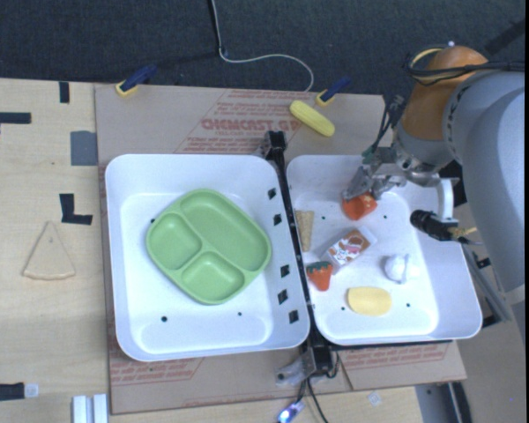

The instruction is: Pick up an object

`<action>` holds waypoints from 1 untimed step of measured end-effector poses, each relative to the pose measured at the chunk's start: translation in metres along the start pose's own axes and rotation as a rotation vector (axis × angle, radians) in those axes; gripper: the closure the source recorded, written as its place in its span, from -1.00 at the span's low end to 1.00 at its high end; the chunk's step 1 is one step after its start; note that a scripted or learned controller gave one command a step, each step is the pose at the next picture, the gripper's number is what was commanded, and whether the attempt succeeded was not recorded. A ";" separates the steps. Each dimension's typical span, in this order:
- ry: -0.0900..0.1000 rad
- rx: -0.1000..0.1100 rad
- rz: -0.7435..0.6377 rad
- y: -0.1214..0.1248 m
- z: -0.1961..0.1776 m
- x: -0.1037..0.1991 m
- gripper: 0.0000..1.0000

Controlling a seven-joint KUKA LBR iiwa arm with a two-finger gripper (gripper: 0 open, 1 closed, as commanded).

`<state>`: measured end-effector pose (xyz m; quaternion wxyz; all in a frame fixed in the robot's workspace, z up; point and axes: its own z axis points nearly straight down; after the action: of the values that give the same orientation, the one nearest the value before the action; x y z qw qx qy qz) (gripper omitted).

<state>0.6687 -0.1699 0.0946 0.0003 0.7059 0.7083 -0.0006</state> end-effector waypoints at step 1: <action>0.002 -0.005 -0.002 0.001 -0.088 0.051 1.00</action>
<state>0.6695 -0.1191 0.1829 0.0012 0.7051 0.7091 0.0018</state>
